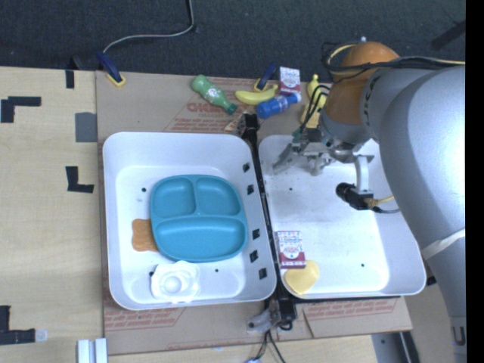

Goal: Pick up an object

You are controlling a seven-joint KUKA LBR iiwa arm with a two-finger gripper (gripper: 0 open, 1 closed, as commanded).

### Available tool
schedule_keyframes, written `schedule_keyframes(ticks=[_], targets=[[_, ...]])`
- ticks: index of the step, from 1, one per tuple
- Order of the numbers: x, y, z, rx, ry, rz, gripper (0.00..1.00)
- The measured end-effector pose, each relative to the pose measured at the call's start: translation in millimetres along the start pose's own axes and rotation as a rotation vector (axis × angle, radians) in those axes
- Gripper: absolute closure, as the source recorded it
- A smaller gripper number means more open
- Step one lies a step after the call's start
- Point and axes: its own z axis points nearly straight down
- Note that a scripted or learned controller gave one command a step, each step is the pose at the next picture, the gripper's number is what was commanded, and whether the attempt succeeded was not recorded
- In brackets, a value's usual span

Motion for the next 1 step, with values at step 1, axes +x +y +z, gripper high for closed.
schedule_keyframes(ticks=[1], targets=[[4.0,-7.5,-0.1,0.001,-0.002,0.001,0.00]])
